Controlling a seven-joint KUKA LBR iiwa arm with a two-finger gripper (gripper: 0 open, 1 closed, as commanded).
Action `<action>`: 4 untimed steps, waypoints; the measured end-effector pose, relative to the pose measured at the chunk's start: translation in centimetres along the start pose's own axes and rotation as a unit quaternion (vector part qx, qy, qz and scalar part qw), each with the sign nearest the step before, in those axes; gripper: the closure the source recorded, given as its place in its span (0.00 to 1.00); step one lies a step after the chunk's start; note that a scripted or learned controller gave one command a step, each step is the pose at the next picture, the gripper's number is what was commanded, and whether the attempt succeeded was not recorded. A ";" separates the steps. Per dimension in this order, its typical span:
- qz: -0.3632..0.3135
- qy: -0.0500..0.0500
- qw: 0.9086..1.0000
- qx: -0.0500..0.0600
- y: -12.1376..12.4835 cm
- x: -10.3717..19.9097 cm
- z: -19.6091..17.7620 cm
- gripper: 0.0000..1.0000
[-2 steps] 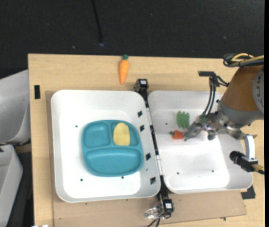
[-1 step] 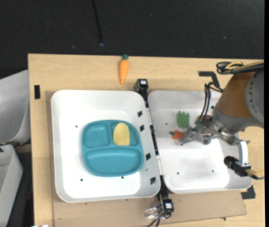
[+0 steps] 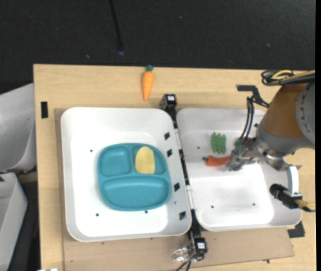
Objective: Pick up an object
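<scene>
Gripper (image 3: 238, 160) low in right bin (image 3: 228, 208), touching right end of red thing (image 3: 215, 161). Red thing lying sideways, stretching left. Green thing (image 3: 218, 143) just above. Cannot tell grip.

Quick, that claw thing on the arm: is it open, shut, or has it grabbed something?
Gripper: cannot be told. It sits low in the right bin, right at the red object's end, beside the green object.

bins x2 (image 3: 115, 117) | blue tray x1 (image 3: 121, 188) | yellow obj x1 (image 3: 144, 160) | carrot x1 (image 3: 147, 83) | green obj x1 (image 3: 218, 143) | red obj x1 (image 3: 214, 161)
</scene>
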State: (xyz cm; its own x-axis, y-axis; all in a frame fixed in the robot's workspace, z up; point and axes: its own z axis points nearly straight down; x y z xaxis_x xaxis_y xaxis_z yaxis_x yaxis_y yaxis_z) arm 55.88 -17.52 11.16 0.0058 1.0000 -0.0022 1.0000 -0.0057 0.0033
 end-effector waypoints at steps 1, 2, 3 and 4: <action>-0.004 0.000 1.000 -0.002 0.0 -0.1 -6.5 1.00; -0.004 0.000 1.000 -0.002 0.2 -0.3 -11.9 1.00; -0.006 0.001 1.000 0.000 1.8 4.7 -11.2 1.00; -0.006 0.001 1.000 0.001 4.3 9.8 -10.6 1.00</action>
State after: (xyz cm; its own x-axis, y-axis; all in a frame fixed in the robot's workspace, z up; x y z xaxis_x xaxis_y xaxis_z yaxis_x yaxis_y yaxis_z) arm 60.16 -7.77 21.77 -0.0066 1.0000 0.0003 1.0000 0.0066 0.0022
